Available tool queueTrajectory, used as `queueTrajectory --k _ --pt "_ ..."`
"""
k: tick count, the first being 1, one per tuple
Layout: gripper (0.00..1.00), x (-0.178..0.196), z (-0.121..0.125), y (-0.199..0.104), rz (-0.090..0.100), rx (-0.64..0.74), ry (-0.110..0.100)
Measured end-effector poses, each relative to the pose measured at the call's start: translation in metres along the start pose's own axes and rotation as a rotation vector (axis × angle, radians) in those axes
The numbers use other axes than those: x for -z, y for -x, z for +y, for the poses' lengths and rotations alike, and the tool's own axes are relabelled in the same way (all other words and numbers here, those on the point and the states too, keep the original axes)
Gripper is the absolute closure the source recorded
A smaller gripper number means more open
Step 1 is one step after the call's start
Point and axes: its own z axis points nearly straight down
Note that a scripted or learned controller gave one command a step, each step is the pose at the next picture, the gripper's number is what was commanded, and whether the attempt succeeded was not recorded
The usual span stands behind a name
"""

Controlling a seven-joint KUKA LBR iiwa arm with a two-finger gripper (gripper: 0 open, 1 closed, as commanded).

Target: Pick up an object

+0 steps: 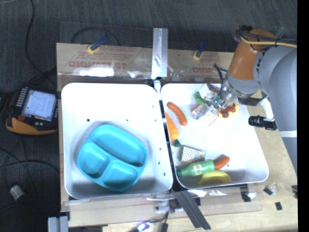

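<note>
Arm [277, 88] cut off by right frame edge. Gripper [218, 100] in upper right of frame, tips lost in clutter of small objects [212, 104], too small and blurred to identify. Banana [215, 178] partly hidden under green bottle [197, 168] at lower right. Cables at top left run out of frame.

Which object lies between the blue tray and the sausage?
The camera view shows the bins' divider between the blue tray and the sausage.
</note>
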Motion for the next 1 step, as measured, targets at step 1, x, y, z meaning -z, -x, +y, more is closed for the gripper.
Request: queueTrajectory --k 1 --pt "1.00 0.0960 0.0319 -0.0738 -0.016 0.027 0.043"
